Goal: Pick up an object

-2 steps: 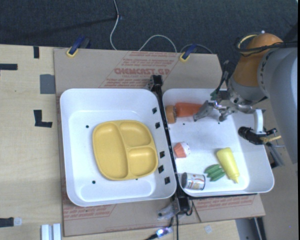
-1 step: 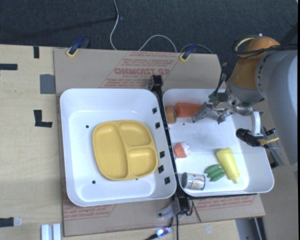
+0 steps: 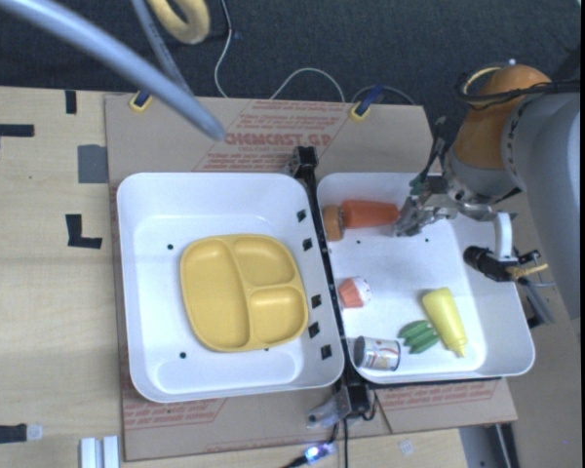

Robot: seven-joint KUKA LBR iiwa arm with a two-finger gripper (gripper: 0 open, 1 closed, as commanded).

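From my feed I see the pincer (image 3: pixel 412 218) low over the right white bin (image 3: pixel 497 364), near its far edge, its tip just beside the right end of an orange cylinder-shaped toy (image 3: pixel 369 214) lying along that edge; I cannot tell whether the pincer is parted or closed. Nearer the bin's middle sits a small orange-and-white object (image 3: pixel 352 292). Toward the near edge lie a yellow plastic bottle (image 3: pixel 447 321), a green pepper-like toy (image 3: pixel 419 335) touching it, and a silver can (image 3: pixel 377 354). The left white bin (image 3: pixel 146 203) holds a yellow divided plate (image 3: pixel 242 292).
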